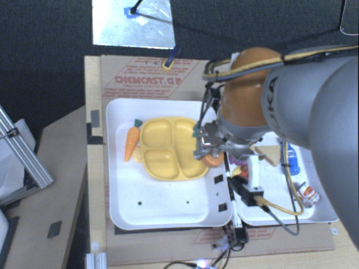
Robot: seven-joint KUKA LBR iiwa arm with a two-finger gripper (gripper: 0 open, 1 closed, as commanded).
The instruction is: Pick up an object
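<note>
Camera view: claw low at right rim of yellow tray in left bin, touching an orange thing; can't tell its state. Likely reach-to-grasp step; next needs closing, then lift. Carrot lies left of tray. Wrist hides the target; right bin clutter nearby.

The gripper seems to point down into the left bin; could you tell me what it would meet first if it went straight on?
Probably the orange object just under the gripper, at the right edge of the yellow divided plate. Depth is unclear from this slant, so it could touch the plate's rim instead.
</note>
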